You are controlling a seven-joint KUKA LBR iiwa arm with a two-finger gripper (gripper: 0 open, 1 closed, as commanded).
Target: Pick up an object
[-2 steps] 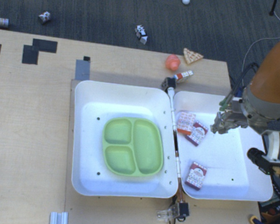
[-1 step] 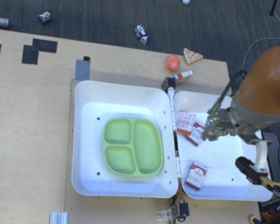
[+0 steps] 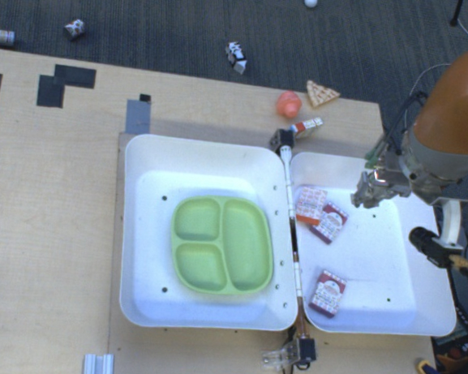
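In the right bin (image 3: 369,312) lie three small packets: a white and red one (image 3: 310,203) at the upper left, a dark red one (image 3: 329,223) overlapping it, and another dark red one (image 3: 328,292) near the front. My gripper (image 3: 369,191) hangs above the bin's upper middle, to the right of the packet pair and apart from them. Nothing is between its fingers that I can see. In the left bin (image 3: 149,183) sits a green divided plate (image 3: 222,244).
Behind the bins on the bench lie a red ball (image 3: 288,105), a pizza slice toy (image 3: 322,93) and a small red and white tube (image 3: 306,126). Small bits are scattered on the dark floor beyond. The arm fills the upper right.
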